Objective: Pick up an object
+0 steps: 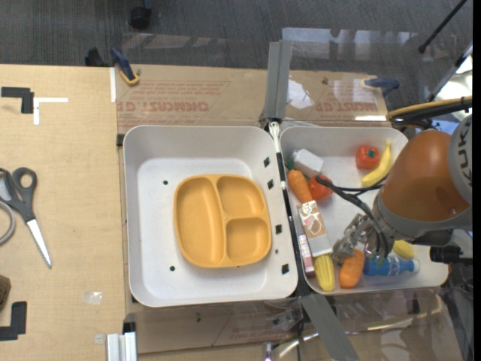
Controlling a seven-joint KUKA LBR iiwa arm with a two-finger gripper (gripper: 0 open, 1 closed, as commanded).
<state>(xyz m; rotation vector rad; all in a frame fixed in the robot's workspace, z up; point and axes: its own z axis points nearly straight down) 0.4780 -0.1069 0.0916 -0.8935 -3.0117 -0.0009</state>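
The jaws [359, 241] hover low over the orange carrot [351, 270] just below them; I cannot tell their opening. Reaching stage; closing comes next.

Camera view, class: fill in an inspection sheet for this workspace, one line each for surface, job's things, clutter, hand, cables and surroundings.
Surface: bench bearing left bin and right bin.
Job's things: in the right bin, tomato, banana, two carrots, corn, blue bottle.
Clutter: yellow divided plate in the left bin; scissors on the bench.
Hand: hand low over the right bin's near end, above a carrot.
Cables: black cable running to the wrist.
Surroundings: cardboard behind the bins, grey floor.
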